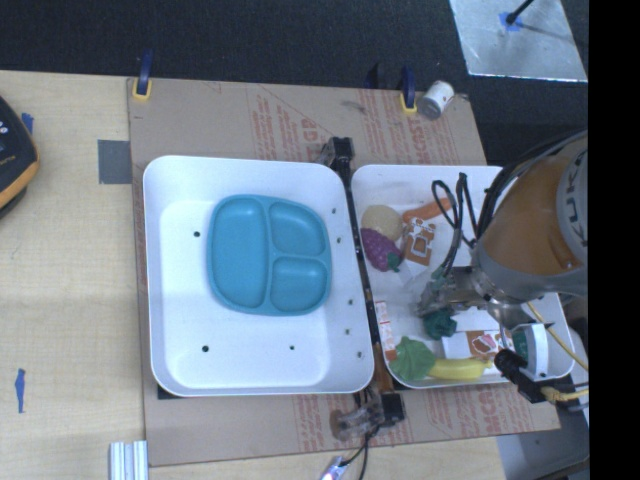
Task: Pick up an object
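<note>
- Nearest the camera, the grey arm with its orange band reached in from the right and hung over the right-hand shallow white bin, covering much of that bin's right half.
- The claw sat low in that bin, pointing left, its dark metal tip just above a small dark green object. Whether the claw was open or closed could not be told, and nothing could be seen held in it.
- In the same bin, a purple bunch of toy grapes lay near the left wall, touching a pale beige rounded piece just behind it.
- An orange and white printed packet lay beside the grapes, towards the arm.
- Along the front wall of that bin a yellow toy banana lay on its side, with a light green leafy toy touching its left end.
- A second orange and white printed packet lay just behind the banana, near the claw.
- The left-hand shallow white bin held a light blue plastic plate with three compartments, lying flat near the middle.
- Both bins stood side by side on a sheet of brown cardboard laid on the pale wooden counter.
</note>
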Motion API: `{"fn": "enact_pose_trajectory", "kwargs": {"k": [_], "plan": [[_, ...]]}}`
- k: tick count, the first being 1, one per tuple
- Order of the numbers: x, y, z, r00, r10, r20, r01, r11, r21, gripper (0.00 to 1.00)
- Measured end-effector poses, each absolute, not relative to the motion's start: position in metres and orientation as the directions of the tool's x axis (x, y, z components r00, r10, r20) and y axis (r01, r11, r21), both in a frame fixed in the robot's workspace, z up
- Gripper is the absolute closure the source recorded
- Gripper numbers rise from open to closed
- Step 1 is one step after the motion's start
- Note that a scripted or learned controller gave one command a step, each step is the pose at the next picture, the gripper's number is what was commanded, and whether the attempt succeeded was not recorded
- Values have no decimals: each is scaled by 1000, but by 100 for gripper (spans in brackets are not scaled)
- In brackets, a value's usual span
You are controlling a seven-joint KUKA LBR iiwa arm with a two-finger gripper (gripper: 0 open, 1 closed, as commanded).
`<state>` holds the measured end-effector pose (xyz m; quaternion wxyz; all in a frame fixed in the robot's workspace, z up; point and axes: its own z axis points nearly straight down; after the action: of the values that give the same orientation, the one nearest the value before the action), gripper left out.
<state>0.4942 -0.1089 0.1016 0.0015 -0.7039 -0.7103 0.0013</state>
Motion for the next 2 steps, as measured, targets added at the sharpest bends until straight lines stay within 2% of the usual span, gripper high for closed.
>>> {"fn": "enact_pose_trajectory", "kwargs": {"k": [1, 2], "plan": [[476, -145, 180, -3, 1000, 0, 1000, 3, -2, 100], [522, -70, 217, -4, 1000, 1, 1000, 4, -2, 100]]}}
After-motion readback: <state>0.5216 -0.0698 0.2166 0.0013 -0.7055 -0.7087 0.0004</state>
